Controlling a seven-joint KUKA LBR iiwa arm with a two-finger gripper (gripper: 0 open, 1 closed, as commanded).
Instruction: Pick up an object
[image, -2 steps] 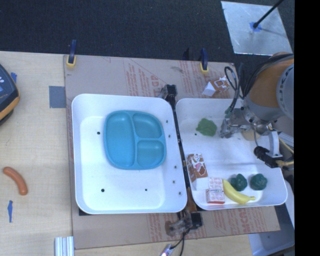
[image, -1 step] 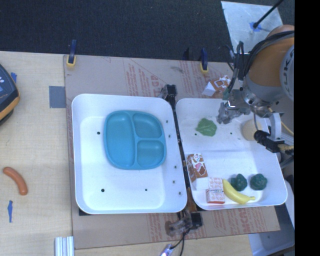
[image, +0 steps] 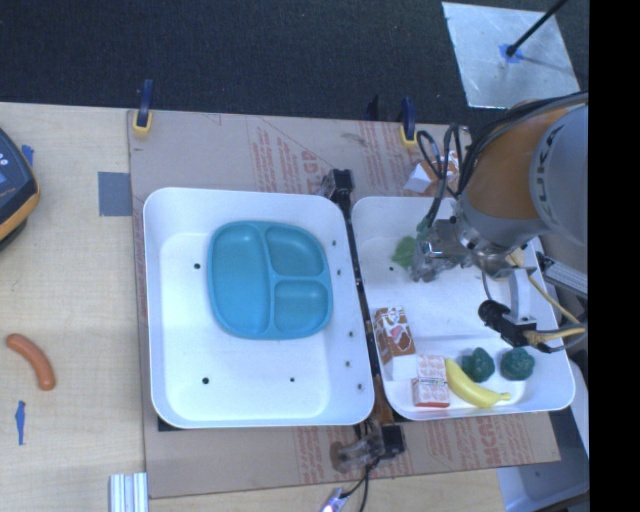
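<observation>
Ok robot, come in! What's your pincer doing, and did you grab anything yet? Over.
Pincer low in the right white bin, beside a green leafy piece. Nothing seen held. Yellow banana, two dark green lumps near the bin's front edge.

Not much you can actually read here. The brown cardboard sheet (image: 250, 150) under the bins has faded red print running along its edges, around 12 o'clock and down near 5 o'clock, but it's way too blurry to make out any words. The grey arm (image: 560, 170) at 3 o'clock has dark lettering on its side that looks like part of "KUKA", cut off. The small carton (image: 431, 381) and the brown packet (image: 394, 332) have printed labels, unreadable.
</observation>
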